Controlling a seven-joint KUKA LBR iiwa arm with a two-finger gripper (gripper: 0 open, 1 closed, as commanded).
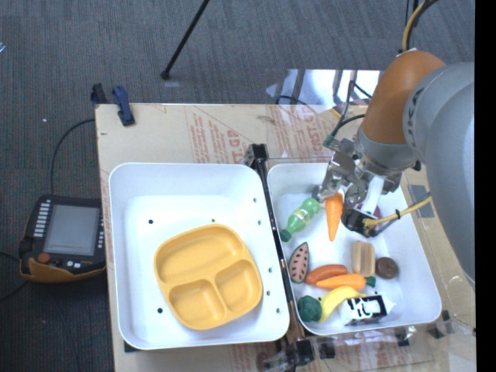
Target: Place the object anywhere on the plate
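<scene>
- Carrot (333, 216): orange toy, hanging point-down over the right bin, its top pinched in the pincer.
- Handheld control unit (66, 237): on the carpet, left of the surface.
- Left bin (132, 200): white, shallow.
- Plate (208, 275): yellow, three compartments, lying in the left bin toward its near side.
- Right bin (415, 281): white, touching the left bin along its side.
- Green bottle (301, 218): lying in the right bin, just left of the carrot.
- Watermelon slice (299, 261): near-left part of the right bin.
- Banana (338, 299): near edge of the right bin, below two more orange pieces.
- Pincer (339, 193): closed narrowly on the carrot's top, arm reaching in from the right.
</scene>
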